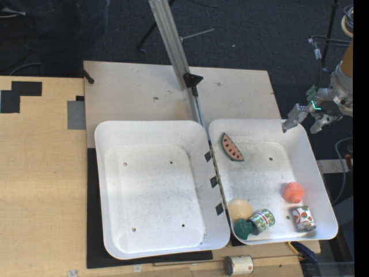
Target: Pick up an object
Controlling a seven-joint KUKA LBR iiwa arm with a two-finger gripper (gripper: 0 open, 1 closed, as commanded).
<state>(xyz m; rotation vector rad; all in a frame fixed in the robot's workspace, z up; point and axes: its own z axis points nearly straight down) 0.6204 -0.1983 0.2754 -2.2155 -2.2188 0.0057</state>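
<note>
My gripper (305,120) hangs over the far right corner of the right bin (271,133), its two fingers spread open with nothing between them. Down in that bin lie a watermelon slice (232,148) near the far left, an orange-pink ball (293,192) at the right, a red and white can (303,219) at the near right corner, a green-banded can (262,220), a pale yellow lump (240,208) and a dark green piece (244,229) at the near left. All these sit well below and nearer than the gripper.
The left bin (151,186) sits beside the right one, parted by a clipped divider (212,172). A slanted aluminium rail (173,45) rises from the back of the bench. A small cylinder (238,264) lies on the bench in front of the bins.
</note>
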